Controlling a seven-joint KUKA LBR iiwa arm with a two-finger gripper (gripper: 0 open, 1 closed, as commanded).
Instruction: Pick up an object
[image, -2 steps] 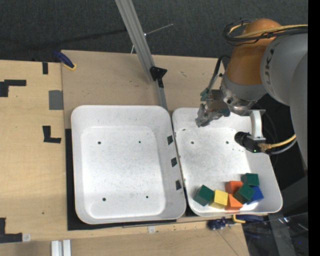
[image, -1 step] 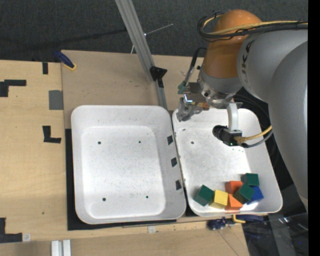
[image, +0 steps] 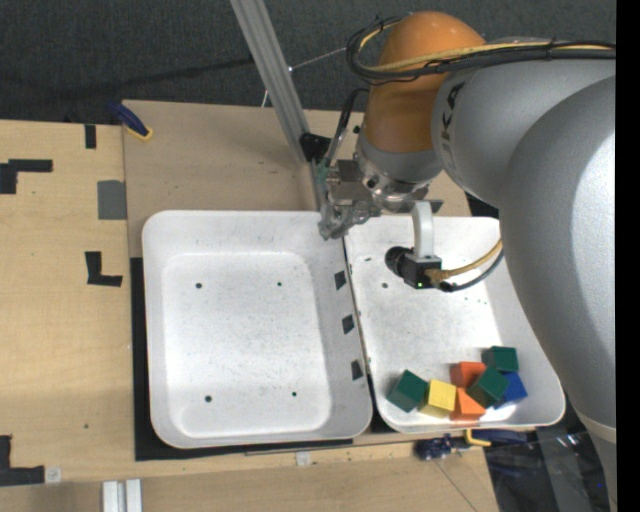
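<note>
Several coloured blocks lie clustered in the near corner of the right bin (image: 440, 320): a green block (image: 407, 389), a yellow block (image: 438, 397), an orange block (image: 467, 404), a red-orange block (image: 465, 373), a blue block (image: 513, 388) and two more green blocks (image: 499, 358). My gripper (image: 336, 222) hangs over the far end of the divide between the two bins, well away from the blocks. I see nothing in it. The left bin (image: 152, 245) lies to its left.
A slanted aluminium strut (image: 275, 80) rises behind the gripper. The big grey arm covers the right side of the view and part of the right bin. A small blue and yellow item (image: 131, 118) lies on the bench at far left.
</note>
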